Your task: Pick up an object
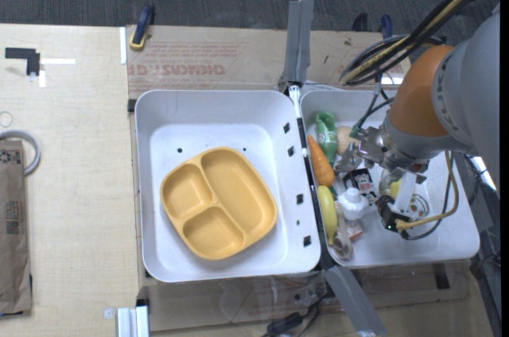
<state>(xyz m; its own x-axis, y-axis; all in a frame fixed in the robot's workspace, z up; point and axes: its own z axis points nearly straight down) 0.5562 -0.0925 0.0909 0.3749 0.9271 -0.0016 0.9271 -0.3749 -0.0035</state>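
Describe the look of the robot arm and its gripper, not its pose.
The arm is a bulky, rounded grey casing with an orange band above the wrist. Yellow and black cables loop along its upper side. The gripper is a cluster of dark and metallic parts with thin wires trailing around it.

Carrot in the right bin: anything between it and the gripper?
Yes, loosely. The gripper sits right of the carrot, with small cluttered items between them; the green object and banana crowd its ends.

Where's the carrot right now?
In the camera view, the orange carrot lies in the right bin, against its left wall, just below a green item and above a yellow one.
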